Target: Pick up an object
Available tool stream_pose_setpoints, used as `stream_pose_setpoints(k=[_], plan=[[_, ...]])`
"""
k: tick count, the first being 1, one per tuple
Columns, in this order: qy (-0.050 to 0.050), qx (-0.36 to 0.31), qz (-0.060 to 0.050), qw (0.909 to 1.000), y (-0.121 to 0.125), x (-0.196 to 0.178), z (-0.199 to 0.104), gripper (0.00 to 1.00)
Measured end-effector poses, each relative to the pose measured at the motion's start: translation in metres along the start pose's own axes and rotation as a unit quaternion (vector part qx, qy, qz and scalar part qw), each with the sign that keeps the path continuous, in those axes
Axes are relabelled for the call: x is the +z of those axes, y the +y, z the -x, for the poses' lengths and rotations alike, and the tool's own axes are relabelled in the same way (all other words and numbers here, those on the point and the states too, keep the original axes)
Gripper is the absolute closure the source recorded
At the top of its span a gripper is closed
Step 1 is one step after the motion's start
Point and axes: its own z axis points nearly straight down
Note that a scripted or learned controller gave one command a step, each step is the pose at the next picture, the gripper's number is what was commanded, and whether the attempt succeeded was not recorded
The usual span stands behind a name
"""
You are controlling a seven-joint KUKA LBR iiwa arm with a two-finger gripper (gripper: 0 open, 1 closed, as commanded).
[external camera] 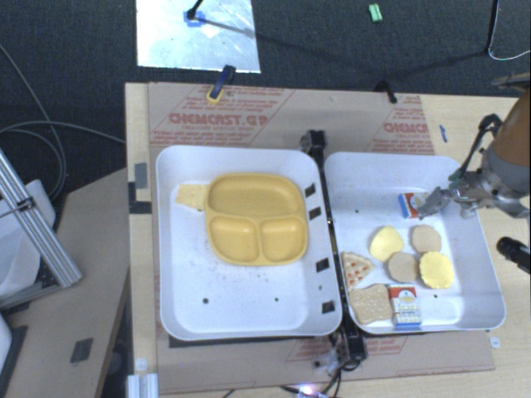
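Gripper (433, 202) hovers at right bin (365, 181).
Jaw state unclear; small red-and-blue packet (407, 205) lies just left of it.

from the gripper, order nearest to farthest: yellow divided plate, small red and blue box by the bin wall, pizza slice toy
Measured from the gripper:
1. Small red and blue box, right bin, just beside the gripper.
2. Pizza slice toy, right bin, near the divider.
3. Yellow divided plate, left bin.

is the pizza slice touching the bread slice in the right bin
Cannot tell. In the camera view the pizza slice sits right above the bread slice; no clear gap or contact shows.
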Motion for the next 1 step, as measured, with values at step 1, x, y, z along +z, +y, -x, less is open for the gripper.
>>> stream_pose_setpoints(k=[1], plan=[[0.005,-0.001,-0.007,1.0000,-0.0648,0.0673,-0.0067,0.00]])
